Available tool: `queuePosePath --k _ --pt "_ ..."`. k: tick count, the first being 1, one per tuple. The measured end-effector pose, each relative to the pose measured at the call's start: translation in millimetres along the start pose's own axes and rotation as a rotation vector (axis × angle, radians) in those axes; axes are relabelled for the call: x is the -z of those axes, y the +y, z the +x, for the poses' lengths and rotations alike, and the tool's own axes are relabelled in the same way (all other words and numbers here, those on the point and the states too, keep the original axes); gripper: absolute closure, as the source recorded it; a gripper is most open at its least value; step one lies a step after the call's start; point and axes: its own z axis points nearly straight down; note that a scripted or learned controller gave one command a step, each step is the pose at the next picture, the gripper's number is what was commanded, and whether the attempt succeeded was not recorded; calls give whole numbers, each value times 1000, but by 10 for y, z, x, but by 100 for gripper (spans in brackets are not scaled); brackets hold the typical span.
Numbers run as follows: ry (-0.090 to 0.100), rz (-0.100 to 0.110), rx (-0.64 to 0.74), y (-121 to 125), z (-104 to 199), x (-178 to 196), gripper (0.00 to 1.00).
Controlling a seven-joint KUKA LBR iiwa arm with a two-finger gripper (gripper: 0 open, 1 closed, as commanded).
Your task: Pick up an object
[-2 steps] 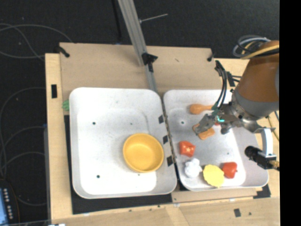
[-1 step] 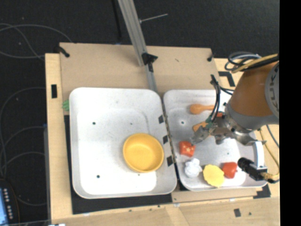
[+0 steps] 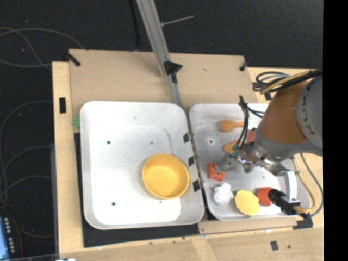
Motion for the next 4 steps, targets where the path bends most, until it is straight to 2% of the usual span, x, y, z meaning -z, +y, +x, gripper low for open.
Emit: queuePosePath --k 1,2,3,4 --pt "5 -8 2 33 1 -369 0" --pt "1 -20 -4 65 -20 -221 100" --pt "-1 -10 5 -10 -51 355 100" --pt "-1 -10 5 24 -44 791 100"
